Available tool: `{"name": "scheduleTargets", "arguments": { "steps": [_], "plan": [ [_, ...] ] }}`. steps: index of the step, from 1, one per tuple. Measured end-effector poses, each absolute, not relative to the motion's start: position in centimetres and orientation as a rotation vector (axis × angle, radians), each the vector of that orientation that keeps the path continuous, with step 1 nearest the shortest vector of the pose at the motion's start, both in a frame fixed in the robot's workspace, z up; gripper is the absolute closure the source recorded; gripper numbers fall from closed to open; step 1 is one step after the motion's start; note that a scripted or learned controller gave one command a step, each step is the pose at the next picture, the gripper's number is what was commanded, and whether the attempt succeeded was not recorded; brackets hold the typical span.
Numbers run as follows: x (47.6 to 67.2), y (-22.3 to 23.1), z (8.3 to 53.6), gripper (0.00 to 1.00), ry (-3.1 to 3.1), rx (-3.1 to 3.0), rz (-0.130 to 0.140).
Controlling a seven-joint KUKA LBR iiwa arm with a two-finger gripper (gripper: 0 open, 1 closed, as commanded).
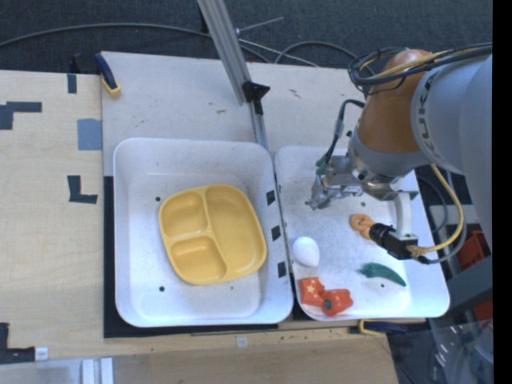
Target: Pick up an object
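The gripper (320, 200) is hanging low over bare floor in the right bin (298, 166); whether its fingers are open or shut I cannot tell. The pickable things are lying toward the near end: egg (305, 251), red piece (324, 294), green piece (382, 272). The yellow tray (212, 233) is sitting in the left bin (128, 214).

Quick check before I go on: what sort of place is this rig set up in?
Likely a robotics lab bench: two white bins side by side, a yellow divided plate, toy-like items, loose cables.
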State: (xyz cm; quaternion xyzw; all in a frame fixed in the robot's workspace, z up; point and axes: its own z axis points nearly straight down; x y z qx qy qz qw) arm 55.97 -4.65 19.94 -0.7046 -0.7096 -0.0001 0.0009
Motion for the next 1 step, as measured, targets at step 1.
{"name": "scheduleTargets", "arguments": {
  "steps": [1],
  "plan": [
    [55.66, 1.79, 20.73, 1.00, -2.230, -2.209, -0.002]
  ]
}}
